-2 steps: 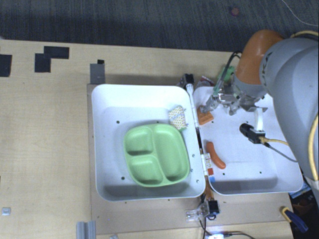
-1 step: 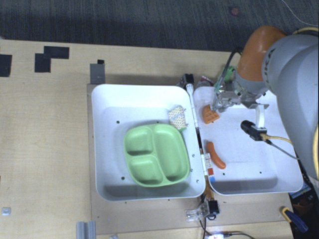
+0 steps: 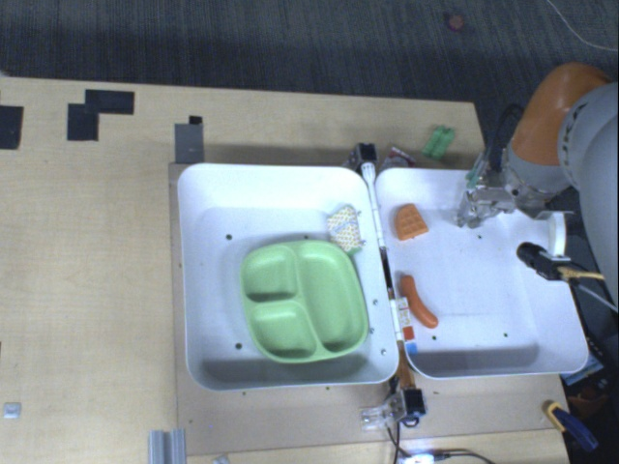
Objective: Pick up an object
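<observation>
hand (image 3: 476, 209): grip state unreadable, nothing seen held | poised above right bin (image 3: 542, 351) far corner, likely lining up a pick | orange waffle piece (image 3: 410, 222) just left of hand | sausage (image 3: 419, 302) nearer front | green plate (image 3: 303, 299) fills left bin (image 3: 203, 356)

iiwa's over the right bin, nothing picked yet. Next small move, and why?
Probably shift the end effector toward the left bin, over the orange waffle-like piece, before descending. It hangs over bare floor of the right bin, and that piece is the nearest object, lying apart from the red sausage-like piece, so a descent there looks uncluttered.
</observation>
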Tool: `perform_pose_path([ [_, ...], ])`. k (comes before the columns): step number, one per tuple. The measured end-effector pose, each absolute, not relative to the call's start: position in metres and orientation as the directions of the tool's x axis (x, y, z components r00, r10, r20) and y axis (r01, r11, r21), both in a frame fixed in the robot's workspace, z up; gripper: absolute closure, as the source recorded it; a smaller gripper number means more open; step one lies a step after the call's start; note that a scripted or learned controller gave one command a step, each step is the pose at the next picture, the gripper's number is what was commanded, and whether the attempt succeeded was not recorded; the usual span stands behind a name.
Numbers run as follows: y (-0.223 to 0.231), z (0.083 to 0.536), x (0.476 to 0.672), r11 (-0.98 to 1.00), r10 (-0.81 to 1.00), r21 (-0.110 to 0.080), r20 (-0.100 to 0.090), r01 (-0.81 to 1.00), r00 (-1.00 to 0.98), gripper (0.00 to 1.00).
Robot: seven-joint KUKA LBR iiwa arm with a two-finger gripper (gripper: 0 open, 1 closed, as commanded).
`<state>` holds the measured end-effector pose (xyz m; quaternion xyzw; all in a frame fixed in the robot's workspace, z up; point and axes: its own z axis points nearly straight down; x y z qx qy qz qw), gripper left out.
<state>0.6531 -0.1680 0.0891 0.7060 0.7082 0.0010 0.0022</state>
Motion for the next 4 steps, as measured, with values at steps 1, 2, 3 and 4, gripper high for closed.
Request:
perform_pose_path([
  [1, -0.167, 0.089, 0.653, 0.004, 1.000, 0.005, -0.001, 1.000, -0.004, 0.00],
  [2, -0.100, 0.086, 0.670, 0.006, 1.000, 0.005, 0.001, 1.000, -0.006, 0.00],
  [3, -0.100, 0.097, 0.671, 0.010, 1.000, 0.010, -0.002, 1.000, -0.010, 1.00],
  [4, -0.045, 0.203, 0.670, 0.007, 1.000, 0.007, 0.001, 1.000, -0.007, 1.00],
])
